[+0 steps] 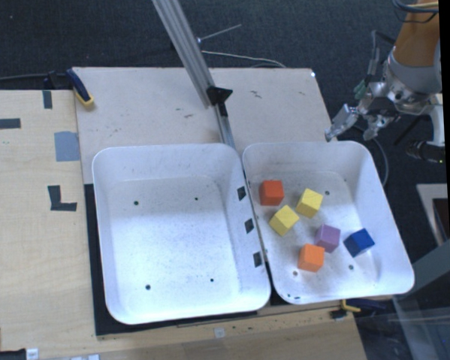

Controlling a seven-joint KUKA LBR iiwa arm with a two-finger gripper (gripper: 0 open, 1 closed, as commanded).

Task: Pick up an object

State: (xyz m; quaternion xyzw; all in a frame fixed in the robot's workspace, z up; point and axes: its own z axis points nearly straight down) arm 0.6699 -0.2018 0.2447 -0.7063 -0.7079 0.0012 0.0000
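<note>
Overhead, the gripper hangs outside the right bin, just past its rim at about one o'clock from the bin's centre. Fingers spread apart, nothing between them.

Six blocks lie in the right bin, all clear of the tool. Red-orange cube at ten o'clock of the cluster. Yellow cube at one o'clock. Second yellow cube near the cluster's middle-left, just beside the red-orange one. Purple cube at four o'clock, touching or nearly touching the orange cube at six o'clock. Blue cube farthest out at four o'clock, near the bin's right wall.

Left bin sits alongside, rims meeting.
</note>
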